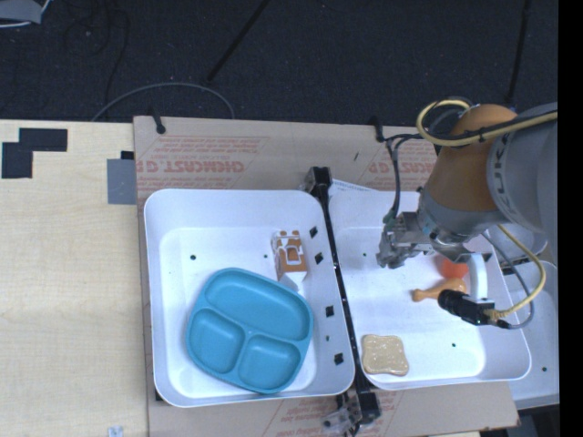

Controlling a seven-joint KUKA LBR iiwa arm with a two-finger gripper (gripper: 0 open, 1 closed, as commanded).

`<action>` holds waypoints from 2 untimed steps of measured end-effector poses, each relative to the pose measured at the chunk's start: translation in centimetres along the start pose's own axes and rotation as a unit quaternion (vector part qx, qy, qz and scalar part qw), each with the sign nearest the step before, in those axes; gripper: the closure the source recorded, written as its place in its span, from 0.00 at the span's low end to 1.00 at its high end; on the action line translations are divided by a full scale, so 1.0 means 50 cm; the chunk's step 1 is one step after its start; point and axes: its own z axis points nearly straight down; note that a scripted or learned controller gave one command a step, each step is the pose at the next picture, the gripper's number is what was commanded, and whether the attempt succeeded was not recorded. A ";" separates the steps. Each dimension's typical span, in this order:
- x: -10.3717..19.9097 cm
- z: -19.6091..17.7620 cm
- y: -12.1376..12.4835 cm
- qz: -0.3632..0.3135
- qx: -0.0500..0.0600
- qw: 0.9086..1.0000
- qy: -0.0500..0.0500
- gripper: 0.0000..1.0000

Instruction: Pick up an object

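Objects for picking: three small things lie in the right bin (446, 349), and none of them is in the tool.
Tan piece (425, 293): small and long, flat on the bin floor near the middle, at about 4 o'clock from the tool and apart from it.
Orange thing (452, 268): just beside the tan piece at its 1 o'clock; the arm covers part of it, so its shape is not clear.
Toast slice (384, 354): pale square, flat, near the 7 o'clock corner of the right bin, well apart from the other two.
Tool (394, 251): low over the 10 o'clock part of the right bin, above bare floor; I cannot tell if it is wide or narrow, and nothing is seen inside it.
Arm (524, 176): grey, with an orange part above the wrist; it enters from 3 o'clock.
Black bar (332, 280): runs between the two bins, from 12 to 6 o'clock.
Left bin (182, 244): holds a blue plate (248, 330) with three compartments, in the 5 o'clock part.
Small orange and white toy (291, 251): at 1 o'clock from the plate, just beside its rim; touching or not, I cannot tell.
Cardboard sheet (228, 153): under both bins, with red print.
Surface (64, 289): pale wood, at 9 o'clock from the bins.
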 end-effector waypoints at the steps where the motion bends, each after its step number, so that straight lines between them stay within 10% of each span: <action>1: -0.020 -0.119 0.002 0.001 -0.001 1.000 0.000 1.00; 2: -0.022 -0.126 0.002 0.001 0.001 1.000 0.000 1.00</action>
